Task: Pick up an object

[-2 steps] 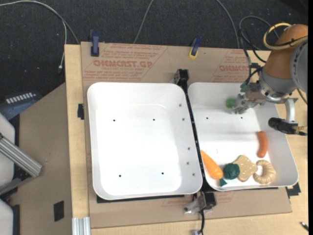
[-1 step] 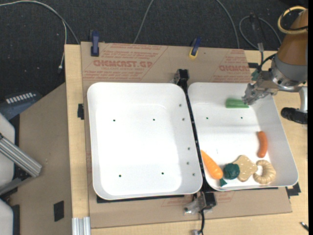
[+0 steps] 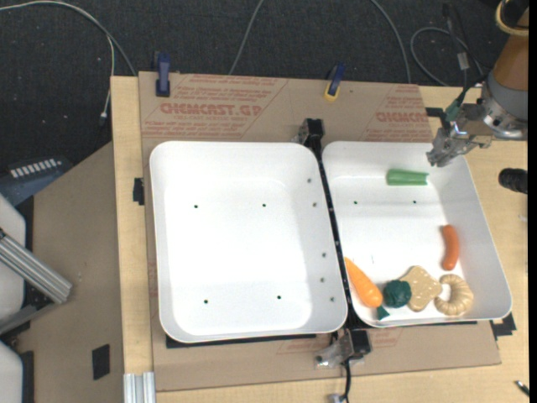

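Observation:
The right bin (image 3: 470, 193) holds several small items. A green block (image 3: 407, 177) lies near its far edge. An orange sausage shape (image 3: 450, 248) rests by the right wall. At the near edge sit an orange carrot (image 3: 363, 283), a dark green lump (image 3: 397, 293), a tan cookie shape (image 3: 420, 286) and a beige ring (image 3: 456, 295). My gripper (image 3: 442, 152) hangs over the bin's far right corner, up and to the right of the green block, with nothing seen between its fingers.
The left bin (image 3: 168, 225) sits beside the right one, joined by a black clamp (image 3: 312, 131) at the far side. Both rest on a cardboard sheet (image 3: 218, 99) held by blue and yellow clips. Cables run across the dark floor behind.

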Action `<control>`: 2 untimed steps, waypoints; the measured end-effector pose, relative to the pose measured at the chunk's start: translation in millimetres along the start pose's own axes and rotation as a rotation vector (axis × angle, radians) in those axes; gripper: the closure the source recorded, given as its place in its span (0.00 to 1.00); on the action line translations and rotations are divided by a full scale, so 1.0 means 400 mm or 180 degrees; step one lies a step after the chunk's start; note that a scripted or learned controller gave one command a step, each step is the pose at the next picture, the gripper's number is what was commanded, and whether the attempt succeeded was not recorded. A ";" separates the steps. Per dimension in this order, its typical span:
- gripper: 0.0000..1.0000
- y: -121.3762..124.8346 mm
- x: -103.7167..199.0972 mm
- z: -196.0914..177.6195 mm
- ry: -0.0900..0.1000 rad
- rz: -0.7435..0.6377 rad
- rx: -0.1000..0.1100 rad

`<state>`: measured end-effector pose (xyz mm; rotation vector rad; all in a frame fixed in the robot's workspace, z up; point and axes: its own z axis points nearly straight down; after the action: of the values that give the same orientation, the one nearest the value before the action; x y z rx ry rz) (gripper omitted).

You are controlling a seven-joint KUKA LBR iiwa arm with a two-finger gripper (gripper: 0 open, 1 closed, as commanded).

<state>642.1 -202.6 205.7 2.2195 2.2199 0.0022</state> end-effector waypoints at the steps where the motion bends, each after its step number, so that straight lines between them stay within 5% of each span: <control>1: 1.00 -0.024 0.122 0.015 0.0004 -0.0008 0.0009; 2: 1.00 -0.028 0.259 0.028 0.0005 -0.0011 0.0008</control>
<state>631.1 -98.9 194.5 2.2178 2.2257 0.0011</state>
